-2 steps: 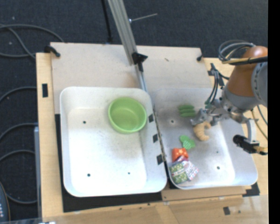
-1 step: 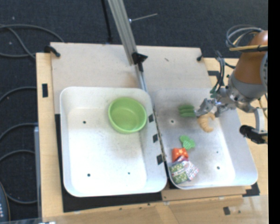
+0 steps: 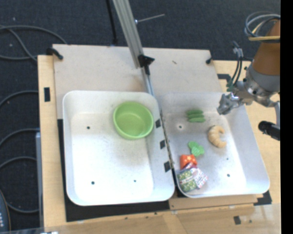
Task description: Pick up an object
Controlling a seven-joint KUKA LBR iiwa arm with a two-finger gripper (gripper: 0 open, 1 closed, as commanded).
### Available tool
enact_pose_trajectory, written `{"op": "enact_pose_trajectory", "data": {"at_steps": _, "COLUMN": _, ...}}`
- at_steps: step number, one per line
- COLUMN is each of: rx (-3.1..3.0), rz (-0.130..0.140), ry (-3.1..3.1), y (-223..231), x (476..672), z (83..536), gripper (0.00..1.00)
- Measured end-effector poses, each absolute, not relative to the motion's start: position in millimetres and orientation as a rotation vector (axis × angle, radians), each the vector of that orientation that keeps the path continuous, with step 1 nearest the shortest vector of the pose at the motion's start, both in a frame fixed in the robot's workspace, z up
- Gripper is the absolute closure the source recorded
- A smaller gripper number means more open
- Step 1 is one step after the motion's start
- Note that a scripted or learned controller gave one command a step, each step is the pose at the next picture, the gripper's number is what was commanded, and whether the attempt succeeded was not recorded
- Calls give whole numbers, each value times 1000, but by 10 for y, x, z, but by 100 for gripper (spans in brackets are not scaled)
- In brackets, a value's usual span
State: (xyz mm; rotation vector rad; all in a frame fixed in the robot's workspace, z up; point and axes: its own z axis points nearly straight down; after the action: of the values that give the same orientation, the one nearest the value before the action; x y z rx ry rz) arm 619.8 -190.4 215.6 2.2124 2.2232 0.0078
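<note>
Packet: a small printed packet lies at the near edge of the right bin, touching a red piece; the two are too crowded for a clean grasp.
Green piece: a small green shape lies just beyond them, flat and low.
Croissant: a tan croissant lies alone in the middle of the right bin and is the nearest thing to the gripper; I judge it the best target.
Green stack: a flat green thing lies farther back.
Bowl: a green bowl stands in the left bin, well apart.
Gripper: the gripper hangs over the far right part of the right bin with nothing between its fingers; whether it is spread or closed I cannot tell.
Advice: come down straight over the croissant, span its narrow width, close before lifting.
</note>
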Motion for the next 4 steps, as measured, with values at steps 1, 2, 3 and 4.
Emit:
{"op": "enact_pose_trajectory", "data": {"at_steps": 1, "rx": 2209, "rz": 8, "ry": 2222, "y": -1952, "x": 6210, "z": 2803, "gripper": 100}}
{"op": "enact_pose_trajectory", "data": {"at_steps": 2, "rx": 2214, "rz": -1, "ry": 2226, "y": -1409, "x": 6152, "z": 2669, "gripper": 100}}
{"op": "enact_pose_trajectory", "data": {"at_steps": 3, "rx": 2213, "rz": 2, "ry": 2230, "y": -894, "x": 6138, "z": 2738, "gripper": 100}}
{"op": "enact_pose_trajectory", "data": {"at_steps": 4, "rx": 2214, "rz": 2, "ry": 2229, "y": -361, "x": 6045, "z": 2746, "gripper": 100}}
